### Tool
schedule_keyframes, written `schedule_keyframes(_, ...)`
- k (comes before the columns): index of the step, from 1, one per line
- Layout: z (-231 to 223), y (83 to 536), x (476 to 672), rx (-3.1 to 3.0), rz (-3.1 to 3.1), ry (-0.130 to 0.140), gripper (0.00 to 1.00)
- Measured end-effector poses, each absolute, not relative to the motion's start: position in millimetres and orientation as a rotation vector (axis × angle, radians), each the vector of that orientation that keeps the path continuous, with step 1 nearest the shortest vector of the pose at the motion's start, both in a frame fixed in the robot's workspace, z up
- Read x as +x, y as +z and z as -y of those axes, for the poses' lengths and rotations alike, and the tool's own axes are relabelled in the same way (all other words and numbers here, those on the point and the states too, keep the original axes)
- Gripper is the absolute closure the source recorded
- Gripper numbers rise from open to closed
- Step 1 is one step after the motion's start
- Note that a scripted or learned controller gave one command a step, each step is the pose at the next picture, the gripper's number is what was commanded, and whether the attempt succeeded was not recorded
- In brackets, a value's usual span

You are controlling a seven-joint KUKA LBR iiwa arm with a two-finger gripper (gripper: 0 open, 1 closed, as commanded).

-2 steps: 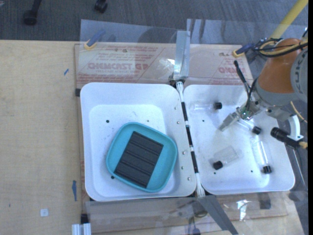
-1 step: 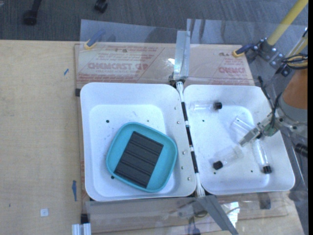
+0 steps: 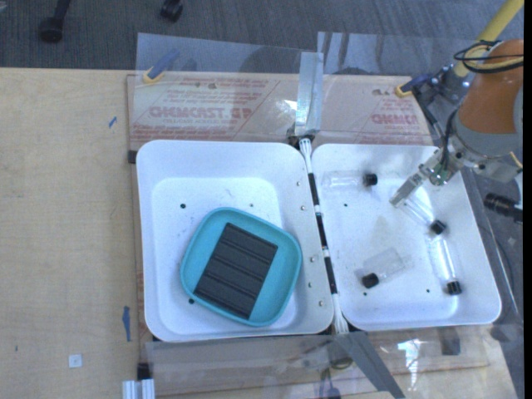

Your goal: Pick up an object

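With its fingers' spread impossible to tell, the two-finger gripper (image 3: 409, 191) hung near the right white bin's (image 3: 474, 306) far edge, where the slick clear plastic vial with a black cap (image 3: 420, 215) could easily have slipped away.

A tray (image 3: 283, 248) lies in the left bin (image 3: 158, 173); vials (image 3: 443, 258) lie in the right bin (image 3: 478, 306).

Four clear plastic vials with black caps, all lying flat in the right bin (image 3: 478, 302): one (image 3: 349, 179) near the upper left, one (image 3: 420, 214) mid-bin, one (image 3: 444, 263) by the right wall, one (image 3: 381, 266) lower centre. Well apart mostly.
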State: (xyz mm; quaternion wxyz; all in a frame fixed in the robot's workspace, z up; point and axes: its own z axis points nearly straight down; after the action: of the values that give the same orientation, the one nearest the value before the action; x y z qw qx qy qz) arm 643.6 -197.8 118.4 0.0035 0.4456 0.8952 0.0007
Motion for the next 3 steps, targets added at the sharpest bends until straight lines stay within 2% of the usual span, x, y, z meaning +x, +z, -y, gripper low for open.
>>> schedule_keyframes(1, 198, 88, 596.8, 1.384, -2.811, 0.003, 0.0)
schedule_keyframes(2, 128, 89, 634.7, 1.307, -2.845, 0.007, 0.0)
schedule_keyframes(3, 128, 101, 636.7, 1.303, -2.839, 0.011, 1.0)
